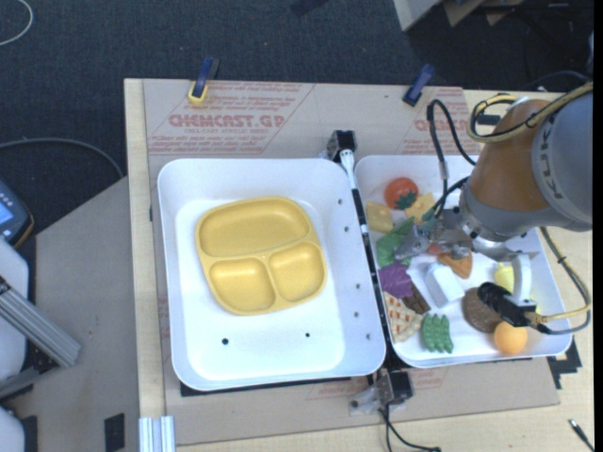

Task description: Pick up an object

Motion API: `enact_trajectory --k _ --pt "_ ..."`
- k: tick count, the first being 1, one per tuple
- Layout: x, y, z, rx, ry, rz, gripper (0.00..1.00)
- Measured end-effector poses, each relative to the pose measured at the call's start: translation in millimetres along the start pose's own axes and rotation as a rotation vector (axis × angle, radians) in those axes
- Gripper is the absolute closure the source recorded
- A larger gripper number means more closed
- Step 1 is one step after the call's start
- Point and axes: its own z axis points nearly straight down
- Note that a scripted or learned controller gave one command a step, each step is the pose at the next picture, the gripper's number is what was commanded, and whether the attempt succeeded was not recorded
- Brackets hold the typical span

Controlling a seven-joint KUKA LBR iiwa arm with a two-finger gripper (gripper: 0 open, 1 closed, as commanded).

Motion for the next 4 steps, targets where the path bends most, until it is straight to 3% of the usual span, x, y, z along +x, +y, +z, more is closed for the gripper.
enact_trajectory --k 1,2,4 --pt "-3 3 -13 -0.015 -0.009 0.002 1.0" --pt "-5 9 -57 -0.003 -0.002 -0.001 1.0" --pt "-4 17 -137 -0.004 -0.002 -0.002 1.0"
